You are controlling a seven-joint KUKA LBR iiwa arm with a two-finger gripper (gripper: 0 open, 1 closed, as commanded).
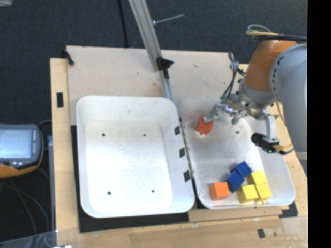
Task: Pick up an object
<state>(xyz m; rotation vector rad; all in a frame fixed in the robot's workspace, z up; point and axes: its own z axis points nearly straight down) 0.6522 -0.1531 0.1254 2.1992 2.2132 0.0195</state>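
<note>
A small orange-red block (203, 126) is seen in the upper left part of the right bin (207, 107), close to the bin's left wall and well apart from the other pieces. It looks like a stubby cube with a slightly paler top face and a darker, shaded side; its top edge is met by the tip of the gripper (209, 120), whose pale fingers are pressed against the block's upper part, so the block appears to be pinched between them, though the contact is small and partly blurred. The gripper is carried by the grey arm (289, 81), which is brought in from the right with its orange band (264, 61) above the wrist. In the lower right corner of the same bin a cluster is gathered: an orange cube (219, 190), two blue blocks (238, 174) touching each other, and yellow blocks (255, 187) just beside them. The left bin (83, 112) is set alongside, its right rim touching that of the right bin.
</note>
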